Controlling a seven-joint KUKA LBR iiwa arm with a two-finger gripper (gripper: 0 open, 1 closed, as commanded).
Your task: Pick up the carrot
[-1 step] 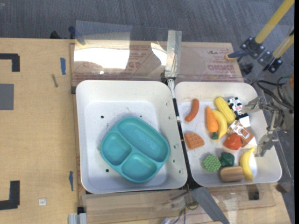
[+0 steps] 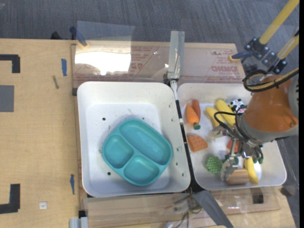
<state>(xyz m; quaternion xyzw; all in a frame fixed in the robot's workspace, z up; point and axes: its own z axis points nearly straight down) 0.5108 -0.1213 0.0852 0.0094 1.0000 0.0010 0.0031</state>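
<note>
Beside the divider (image 2: 180, 122), carrot (image 2: 193, 113) lies untouched — gripper (image 2: 231, 167) hovers well apart; grip state cannot be told.

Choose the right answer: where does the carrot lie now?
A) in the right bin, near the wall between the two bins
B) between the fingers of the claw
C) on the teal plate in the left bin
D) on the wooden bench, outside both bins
A: the carrot lies in the right bin, close to the dividing wall and apart from the claw.
</note>
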